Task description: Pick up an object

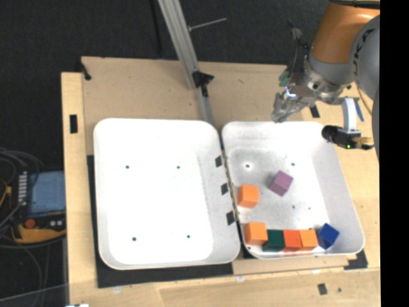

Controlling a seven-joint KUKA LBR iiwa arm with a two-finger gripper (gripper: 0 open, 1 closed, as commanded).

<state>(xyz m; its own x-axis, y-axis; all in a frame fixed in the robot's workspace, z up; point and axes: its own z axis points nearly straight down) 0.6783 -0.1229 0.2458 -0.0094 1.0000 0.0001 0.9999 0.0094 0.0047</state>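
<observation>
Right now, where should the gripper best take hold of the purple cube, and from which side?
Grip the purple cube across two opposite flat faces, coming straight down from above. It sits alone, turned diagonally in the right bin, apart from the orange cube, so the gripper likely needs turning to match.

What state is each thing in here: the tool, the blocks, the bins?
Tool: above the right bin's far rim, nothing seen between its fingers.
Purple block: loose, mid-bin, tilted.
Lone orange block: loose, near the left wall.
Row of blocks: orange, green, orange, orange, blue, along the near wall.
Right bin: holds all the blocks.
Left bin: flat on the bench, beside the right bin.
</observation>
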